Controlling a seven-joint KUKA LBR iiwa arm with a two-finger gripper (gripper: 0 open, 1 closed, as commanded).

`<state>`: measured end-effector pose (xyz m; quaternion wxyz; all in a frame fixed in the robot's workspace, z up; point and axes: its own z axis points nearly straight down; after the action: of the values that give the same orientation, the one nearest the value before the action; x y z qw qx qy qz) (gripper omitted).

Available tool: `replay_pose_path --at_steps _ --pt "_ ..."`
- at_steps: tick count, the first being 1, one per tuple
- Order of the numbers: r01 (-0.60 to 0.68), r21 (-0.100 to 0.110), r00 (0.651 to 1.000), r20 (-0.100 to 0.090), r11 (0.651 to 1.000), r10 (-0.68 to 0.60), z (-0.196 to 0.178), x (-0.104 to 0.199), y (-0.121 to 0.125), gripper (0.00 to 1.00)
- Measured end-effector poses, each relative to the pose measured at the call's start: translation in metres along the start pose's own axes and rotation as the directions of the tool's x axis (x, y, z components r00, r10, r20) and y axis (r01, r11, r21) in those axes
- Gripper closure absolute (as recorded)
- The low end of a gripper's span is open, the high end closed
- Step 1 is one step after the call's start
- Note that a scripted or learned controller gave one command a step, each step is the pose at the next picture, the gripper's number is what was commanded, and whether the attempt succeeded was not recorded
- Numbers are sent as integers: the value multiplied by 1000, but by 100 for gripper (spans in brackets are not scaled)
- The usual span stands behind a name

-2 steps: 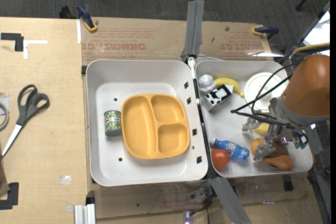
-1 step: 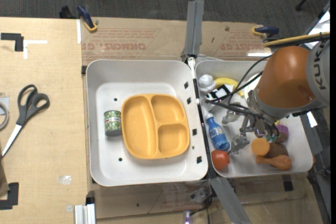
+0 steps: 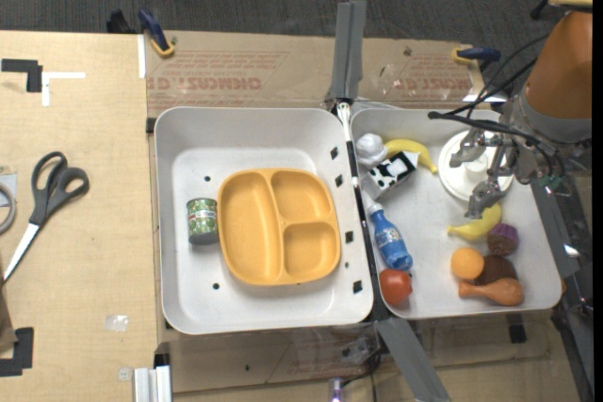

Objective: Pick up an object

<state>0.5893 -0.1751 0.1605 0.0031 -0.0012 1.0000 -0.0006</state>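
Note:
My gripper (image 3: 488, 187) hangs over the right bin (image 3: 537, 231), above the near edge of a white round dish (image 3: 459, 170). Just below it lies a yellow banana (image 3: 476, 223), with a purple plum (image 3: 503, 238) beside that. An orange (image 3: 466, 263) and a brown pear-shaped piece (image 3: 497, 290) lie nearer the front. A blue water bottle (image 3: 388, 240) and a red tomato (image 3: 396, 286) lie along the bin's left wall. A second banana (image 3: 413, 152) and a black-and-white block (image 3: 391, 172) sit at the back left. I see nothing held.
The left bin (image 3: 179, 297) holds a yellow divided plate (image 3: 280, 226) and a small green can (image 3: 202, 220). Scissors (image 3: 42, 198) lie on the wooden bench at far left. Cables and the arm's orange band (image 3: 565, 61) stand over the right bin's back right corner.

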Motion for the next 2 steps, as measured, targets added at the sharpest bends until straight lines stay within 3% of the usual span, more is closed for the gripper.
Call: replay_pose_path --at_steps 1,2 --pt "-215 -1 977 -5 977 215 68 64 30 0" --pt "-212 -1 977 0 977 212 57 62 31 100"
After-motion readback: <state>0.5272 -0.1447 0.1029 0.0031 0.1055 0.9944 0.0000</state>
